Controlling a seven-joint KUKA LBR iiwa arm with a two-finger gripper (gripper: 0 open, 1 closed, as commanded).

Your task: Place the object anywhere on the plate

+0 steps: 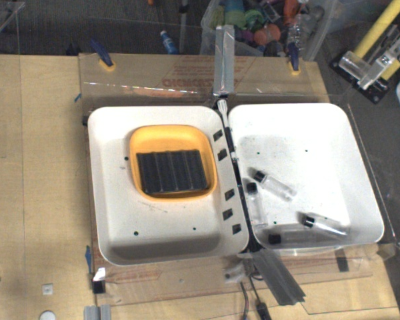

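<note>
An orange-yellow square plate [145, 139] lies in the left white bin [113, 212], toward its back. A dark ribbed rectangular object [171, 171] rests flat on the plate, covering most of its middle. In the right white bin [333, 132] lie clear tube-like objects with black ends: one [273, 183] near the divider, one [324, 225] toward the front right, and a third [280, 237] against the front wall.
A grey divider with black tabs [227, 172] runs between the bins. Behind the bench stands a clear box of colourful toys [267, 5]. A yellow-handled tool [380, 35] lies at the upper right. Blue clamps [104, 57] hold the back panel.
</note>
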